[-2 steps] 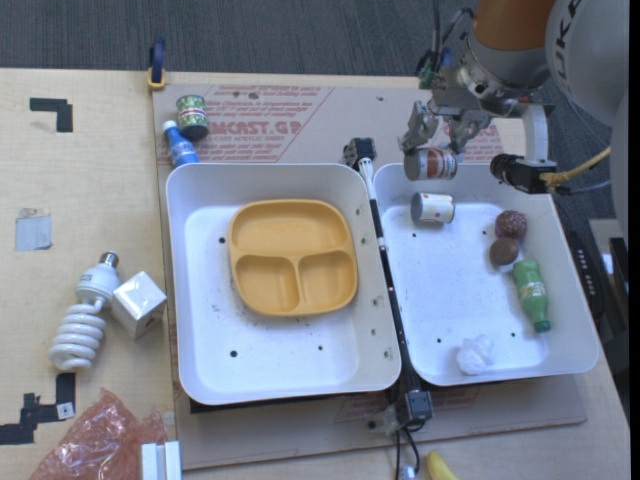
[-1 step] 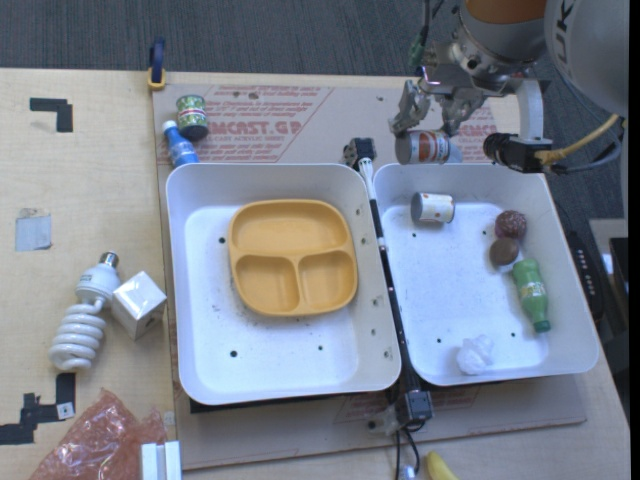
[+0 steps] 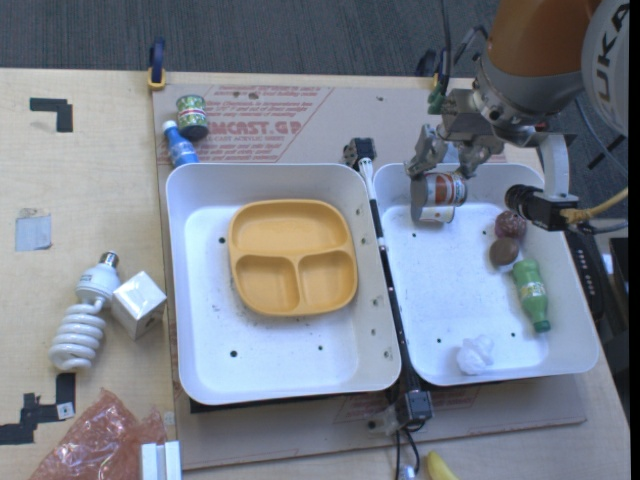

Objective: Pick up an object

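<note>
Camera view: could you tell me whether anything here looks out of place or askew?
Mostly outside the bins. A spiral light bulb lies on its side on the bench left of the left bin, and a small bottle lies tipped behind that bin. In the right bin, the gripper holds a small can, tilted.

Wooden bench [image 3: 90,198], two white bins [image 3: 200,368], spiral bulb [image 3: 80,323], small bottle [image 3: 185,128]

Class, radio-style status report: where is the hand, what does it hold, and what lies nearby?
Hand over right bin's far edge, shut on small can. Can lifted, tilted sideways. Brown lump, green bottle, white wad lie apart, below.
</note>
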Robot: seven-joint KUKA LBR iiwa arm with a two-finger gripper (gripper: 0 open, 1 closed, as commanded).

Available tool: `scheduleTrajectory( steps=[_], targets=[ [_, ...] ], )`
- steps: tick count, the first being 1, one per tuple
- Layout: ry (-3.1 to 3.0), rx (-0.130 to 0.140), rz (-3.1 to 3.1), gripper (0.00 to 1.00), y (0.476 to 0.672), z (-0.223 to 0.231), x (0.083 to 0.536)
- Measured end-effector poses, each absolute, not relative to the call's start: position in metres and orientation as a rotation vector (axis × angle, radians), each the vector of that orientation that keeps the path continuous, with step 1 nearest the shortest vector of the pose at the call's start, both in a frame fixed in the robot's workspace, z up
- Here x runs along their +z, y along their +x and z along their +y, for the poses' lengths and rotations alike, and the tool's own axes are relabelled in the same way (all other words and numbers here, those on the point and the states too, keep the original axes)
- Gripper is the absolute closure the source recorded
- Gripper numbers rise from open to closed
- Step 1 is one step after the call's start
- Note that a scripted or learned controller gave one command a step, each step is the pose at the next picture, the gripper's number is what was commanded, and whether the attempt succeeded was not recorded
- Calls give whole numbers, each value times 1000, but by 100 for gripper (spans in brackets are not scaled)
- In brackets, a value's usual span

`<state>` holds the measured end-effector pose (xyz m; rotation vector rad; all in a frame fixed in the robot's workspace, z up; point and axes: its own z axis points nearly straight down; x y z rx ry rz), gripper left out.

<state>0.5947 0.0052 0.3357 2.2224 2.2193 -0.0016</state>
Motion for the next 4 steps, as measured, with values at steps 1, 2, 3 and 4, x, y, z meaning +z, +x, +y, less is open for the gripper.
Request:
scheduleTrajectory(
  steps=[1, 2, 3, 4],
  targets=[
    [2222, -2, 2220, 100, 562, -67, 299],
    [2221, -1, 2221, 100, 608, 5, 289],
    [2222, -3, 2221, 100, 605, 91, 192],
    [2220, -2, 2222, 100, 610, 111, 254]
  ],
)
